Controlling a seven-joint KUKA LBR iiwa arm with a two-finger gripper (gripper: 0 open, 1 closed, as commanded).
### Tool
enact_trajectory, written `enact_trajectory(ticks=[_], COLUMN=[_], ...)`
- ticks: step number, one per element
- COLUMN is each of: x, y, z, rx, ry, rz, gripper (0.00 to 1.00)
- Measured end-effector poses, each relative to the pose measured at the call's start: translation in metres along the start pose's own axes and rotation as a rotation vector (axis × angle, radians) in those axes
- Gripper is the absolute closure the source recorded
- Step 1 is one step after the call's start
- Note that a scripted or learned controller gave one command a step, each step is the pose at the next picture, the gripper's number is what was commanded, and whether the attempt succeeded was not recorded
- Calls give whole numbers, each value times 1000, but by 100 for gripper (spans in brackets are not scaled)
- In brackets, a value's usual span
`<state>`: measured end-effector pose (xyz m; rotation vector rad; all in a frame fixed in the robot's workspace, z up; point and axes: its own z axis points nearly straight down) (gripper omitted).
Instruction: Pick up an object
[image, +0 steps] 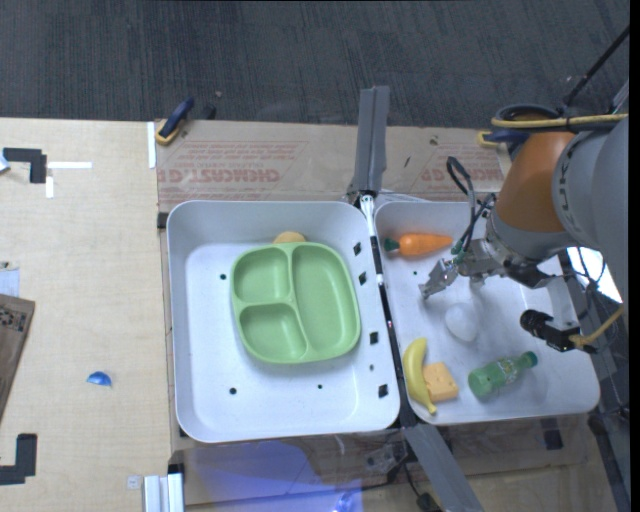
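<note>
Camera view, layout: we see two white bins side by side on the desk (80, 260); the left bin (200, 400) carries a green divided plate (296, 300), likely set apart as a drop-off spot.
Camera view, targets: the right bin (570, 395) keeps the candidates together within the arm's reach: a carrot (422, 243) near the far wall, a banana (417, 374) touching a yellow wedge (440, 382), a green bottle (500, 374) lying on its side, and a pale round object (462, 322).
Camera view, claw: the claw (437, 283) hangs over the right bin's floor between the carrot and the pale object, fingers slightly spread, nothing between them, touching no item as far as we can judge.
</note>
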<state>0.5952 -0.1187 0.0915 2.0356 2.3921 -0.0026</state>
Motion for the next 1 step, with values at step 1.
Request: enact_trajectory(ticks=[1], x=[8], y=[55], z=[0], rx=[1], ry=[0], rz=[178], gripper=[0])
